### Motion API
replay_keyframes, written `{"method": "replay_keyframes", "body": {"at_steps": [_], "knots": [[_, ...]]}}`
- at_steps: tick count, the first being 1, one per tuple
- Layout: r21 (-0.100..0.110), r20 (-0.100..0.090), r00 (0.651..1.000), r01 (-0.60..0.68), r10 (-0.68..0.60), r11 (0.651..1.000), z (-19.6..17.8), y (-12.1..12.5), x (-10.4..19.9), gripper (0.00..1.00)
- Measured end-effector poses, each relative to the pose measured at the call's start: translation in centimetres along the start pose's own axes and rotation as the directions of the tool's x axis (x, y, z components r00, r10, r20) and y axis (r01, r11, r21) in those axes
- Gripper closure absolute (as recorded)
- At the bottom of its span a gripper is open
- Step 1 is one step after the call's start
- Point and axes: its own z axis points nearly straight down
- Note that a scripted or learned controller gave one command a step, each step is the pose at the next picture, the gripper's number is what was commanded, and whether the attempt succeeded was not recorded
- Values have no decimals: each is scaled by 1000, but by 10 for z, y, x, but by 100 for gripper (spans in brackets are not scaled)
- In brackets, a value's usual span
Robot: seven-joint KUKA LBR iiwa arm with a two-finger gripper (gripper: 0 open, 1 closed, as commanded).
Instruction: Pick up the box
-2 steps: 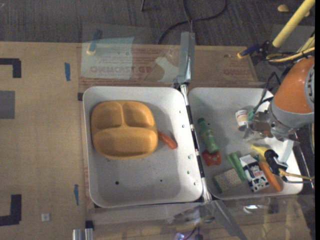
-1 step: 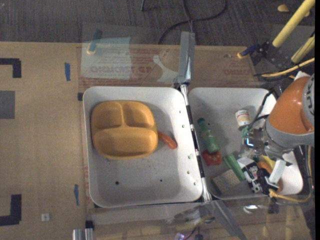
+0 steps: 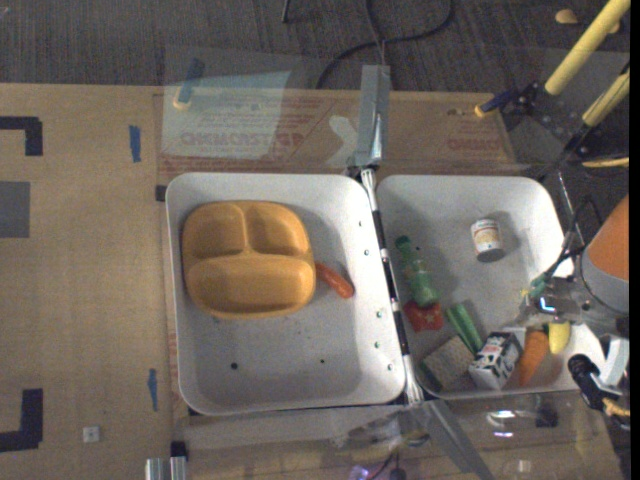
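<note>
The box (image 3: 495,360) is a small white carton with dark print, lying tilted near the front edge of the right bin (image 3: 440,200). An orange carrot (image 3: 533,356) lies against its right side and a tan block (image 3: 447,360) sits just to its left. My gripper (image 3: 546,303) hangs over the right part of this bin, up and to the right of the box and apart from it. Above it, the arm's orange band (image 3: 615,250) shows at the right edge.
The right bin also holds a green bottle (image 3: 414,268), a red toy (image 3: 424,315), a green stick (image 3: 463,326), a small can (image 3: 487,237) and a yellow piece (image 3: 558,336). In the left bin (image 3: 290,368) lie an orange divided plate (image 3: 246,257) and a small orange piece (image 3: 335,281).
</note>
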Motion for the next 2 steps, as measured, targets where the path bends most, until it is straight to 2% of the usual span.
{"method": "replay_keyframes", "body": {"at_steps": [1, 2], "knots": [[2, -2, 1000, -3, 3, 1000, -7, 0, 0, 100], [17, 5, 999, 35, -35, 999, -74, -10, 35, 100]]}}
